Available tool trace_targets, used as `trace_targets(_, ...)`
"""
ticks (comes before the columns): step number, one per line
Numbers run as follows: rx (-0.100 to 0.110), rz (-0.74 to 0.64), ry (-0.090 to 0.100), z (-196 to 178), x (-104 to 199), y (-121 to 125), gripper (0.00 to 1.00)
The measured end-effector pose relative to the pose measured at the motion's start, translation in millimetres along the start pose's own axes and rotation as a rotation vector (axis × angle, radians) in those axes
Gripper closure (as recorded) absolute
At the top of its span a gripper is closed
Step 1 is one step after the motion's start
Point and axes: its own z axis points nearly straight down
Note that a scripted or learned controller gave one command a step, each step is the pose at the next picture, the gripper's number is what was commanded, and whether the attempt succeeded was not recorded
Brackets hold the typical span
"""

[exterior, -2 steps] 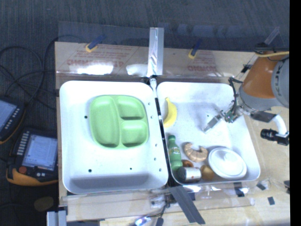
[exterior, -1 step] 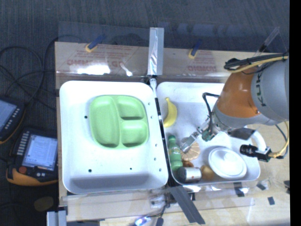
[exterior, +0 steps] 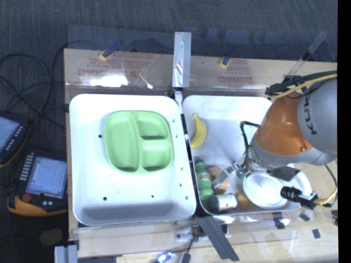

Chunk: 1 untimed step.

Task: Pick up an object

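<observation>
Looking down at a slant on a wooden bench (exterior: pixel 263 70), two shallow white bins sit side by side. The left bin (exterior: pixel 88 147) holds a light green divided tray (exterior: pixel 138 140), lying flat near the middle with three compartments facing up. The right bin (exterior: pixel 225 116) holds a cluster of small things toward its near edge: a yellow banana (exterior: pixel 198 131) against the left wall, a green bottle (exterior: pixel 202 181) lying along that same wall below it, a brownish lump (exterior: pixel 218 175) just beside the bottle, a small cylinder with a dark end (exterior: pixel 224 202) near the front wall, and a round white plate (exterior: pixel 263 189) to their right. The grey arm with its orange band (exterior: pixel 279 130) reaches in from the right and bends down over the right bin. Its gripper (exterior: pixel 241 169) hangs low between the brownish lump and the white plate, close to both; whether the claw is apart or together cannot be told from this angle, and nothing can be seen held in it.
</observation>
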Motion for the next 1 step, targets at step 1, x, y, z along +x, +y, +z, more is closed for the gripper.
trace_targets(1, 0.0, 0.0, 0.005, -9.0, 1.1, 1.2, 1.0)
